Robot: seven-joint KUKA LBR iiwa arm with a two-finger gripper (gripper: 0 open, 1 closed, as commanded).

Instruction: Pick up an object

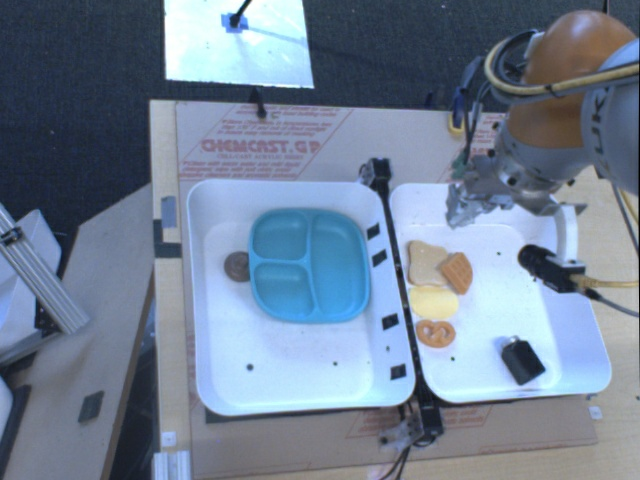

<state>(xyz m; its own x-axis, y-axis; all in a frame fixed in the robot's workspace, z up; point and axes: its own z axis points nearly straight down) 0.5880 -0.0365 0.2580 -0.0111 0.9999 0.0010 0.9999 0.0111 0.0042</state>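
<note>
Here, step in hand: approach, as I judge it; nothing is lifted yet.
Gripper (466,211): hangs over the far part of the right bin (590,363); whether its fingers are parted or closed cannot be told, and nothing shows between them.
Nearest targets: toast slice (427,262) touching a waffle-like piece (458,272), with a yellow disc (433,302) and a pretzel (436,333) nearer the camera.
Advice: aim for the toast's free left edge, descending straight, avoiding the waffle.
Alternative: black block (522,359), well apart.
Left bin (215,383): blue divided plate (305,265), brown disc (237,266).
</note>
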